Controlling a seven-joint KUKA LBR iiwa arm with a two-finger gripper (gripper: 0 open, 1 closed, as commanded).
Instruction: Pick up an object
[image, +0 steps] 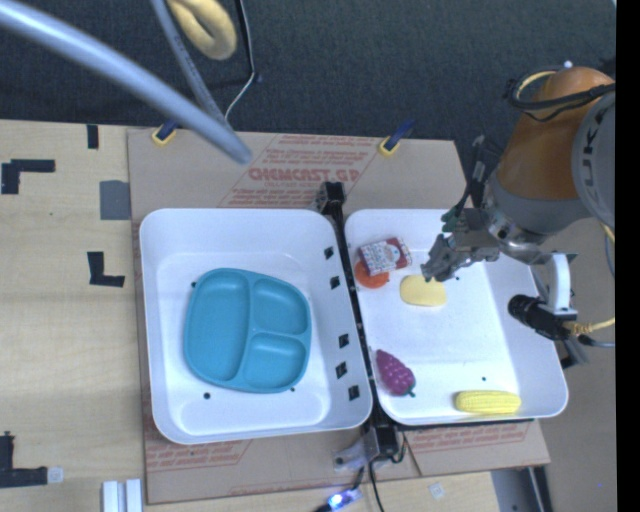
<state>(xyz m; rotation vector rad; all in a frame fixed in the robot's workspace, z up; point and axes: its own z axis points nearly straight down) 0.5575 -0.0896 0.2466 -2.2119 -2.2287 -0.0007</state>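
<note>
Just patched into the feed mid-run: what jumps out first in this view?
The big blue divided plate lying alone in the left bin catches the eye first. Next comes the gripper, low in the right bin, right at a pale yellow lump near its middle. Around it lie a red-and-white packet at the back-left, purple grapes at the front-left, and a yellow corn cob along the front edge.

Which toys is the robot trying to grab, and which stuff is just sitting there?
For the job: the tool, right over the yellow lump in the right bin.

Just lying about: red and white packet, purple grapes, corn cob, blue divided plate in the left bin.
</note>
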